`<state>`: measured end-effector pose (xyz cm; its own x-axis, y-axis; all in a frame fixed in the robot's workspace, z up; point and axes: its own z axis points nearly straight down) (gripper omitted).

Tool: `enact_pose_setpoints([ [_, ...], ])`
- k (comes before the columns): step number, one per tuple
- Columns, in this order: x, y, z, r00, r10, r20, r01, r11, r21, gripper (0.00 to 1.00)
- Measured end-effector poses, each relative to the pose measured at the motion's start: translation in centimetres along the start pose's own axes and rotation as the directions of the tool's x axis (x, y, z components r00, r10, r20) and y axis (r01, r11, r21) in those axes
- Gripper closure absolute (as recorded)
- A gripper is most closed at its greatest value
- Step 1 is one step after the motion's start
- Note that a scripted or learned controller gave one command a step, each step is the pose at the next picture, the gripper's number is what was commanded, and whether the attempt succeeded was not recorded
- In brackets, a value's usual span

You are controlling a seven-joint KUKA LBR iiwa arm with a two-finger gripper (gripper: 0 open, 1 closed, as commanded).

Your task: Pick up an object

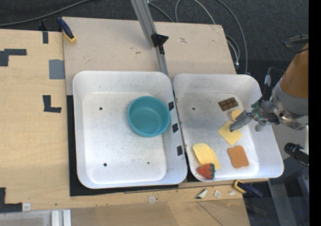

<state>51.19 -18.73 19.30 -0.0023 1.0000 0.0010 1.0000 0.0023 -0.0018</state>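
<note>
My gripper [242,120] reaches in from the right over the right bin [200,89], its fingers low above a yellow cheese-like slice [229,134]. A small yellow piece [235,114] sits just beside the fingers. A brown chocolate square [227,103] lies a little up and left of them. An orange toast-like piece [238,156] rests below, near the bin's front. A pale yellow piece [204,153] and a red strawberry [205,171] lie at the front left of this bin. Nothing shows between the fingers.
The left bin [95,159] holds a teal bowl [148,115] near its right side. A grey pole [143,9] slants down from the top to the gap between the bins. Cables loop behind the right bin. Small clamps sit at the bench edges.
</note>
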Motion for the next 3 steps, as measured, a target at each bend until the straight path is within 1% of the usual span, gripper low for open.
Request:
enact_pose_setpoints([
  [1, 0.0, 0.0, 0.0, 1.0, 0.0, 0.0, 0.0, 1.0, 0.0, 0.0],
  [2, -0.4, 0.0, 6.3, 1.0, 0.002, -0.001, -0.002, 1.0, 0.006, 0.0],
  [3, -0.4, 0.1, 10.5, 1.0, 0.001, 0.003, -0.001, 1.0, -0.002, 0.0],
])
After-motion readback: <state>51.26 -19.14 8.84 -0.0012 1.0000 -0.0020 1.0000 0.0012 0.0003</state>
